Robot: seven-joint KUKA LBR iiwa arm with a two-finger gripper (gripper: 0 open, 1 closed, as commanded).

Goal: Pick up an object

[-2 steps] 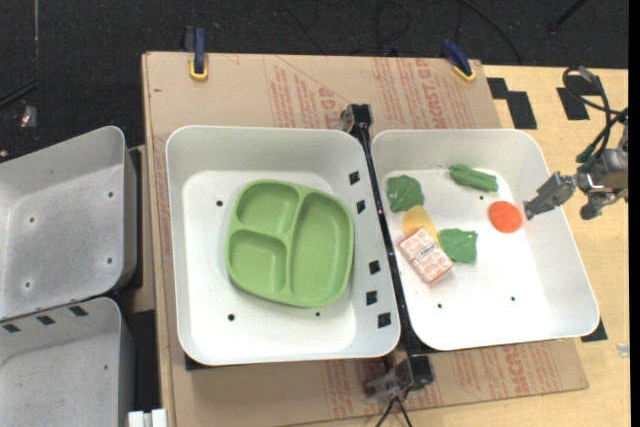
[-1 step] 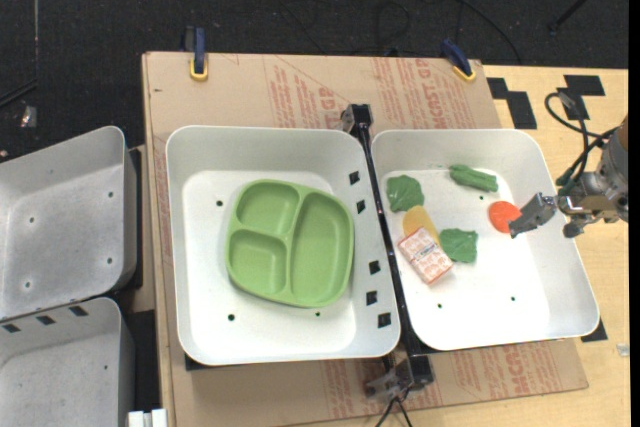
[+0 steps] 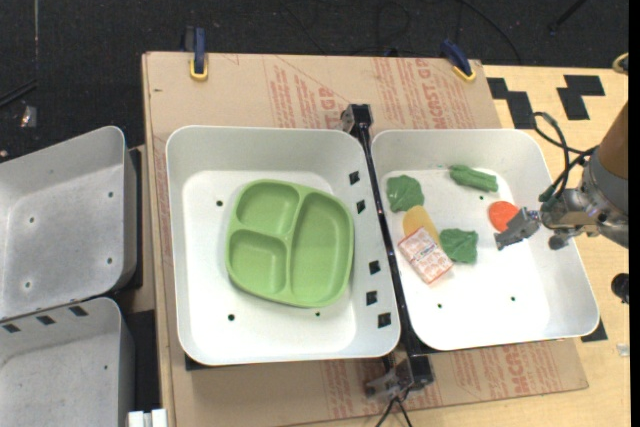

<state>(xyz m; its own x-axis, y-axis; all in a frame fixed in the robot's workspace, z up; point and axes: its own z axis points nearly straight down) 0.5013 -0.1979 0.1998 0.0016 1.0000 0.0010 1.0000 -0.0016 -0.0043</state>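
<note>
Gripper: the gripper [image 3: 520, 230] is hanging low over the right side of the right bin [image 3: 560, 315], pointing left; whether it is gripping or spread is not something the view is letting me tell, and nothing is showing as held.
Arm: the arm [image 3: 605, 185] is reaching in from the right edge, with dark cables looping above it.
Nearest object: an orange piece [image 3: 502, 212] is lying just beside the gripper tip, at its upper left, possibly touching.
Other objects in the right bin: a green piece [image 3: 460, 244] is sitting left of the gripper; a red-and-white packet [image 3: 426, 256] is lying beside it, overlapping a yellow item [image 3: 415, 218]; a darker green piece [image 3: 404, 192] is resting above that; a long green piece [image 3: 473, 179] is lying near the bin's back.
Left bin: the left bin [image 3: 200, 315] is holding a green divided plate [image 3: 291, 243], sitting about in its middle.
Bench: both bins are resting on a cardboard sheet [image 3: 300, 85] clamped at its far edge.
</note>
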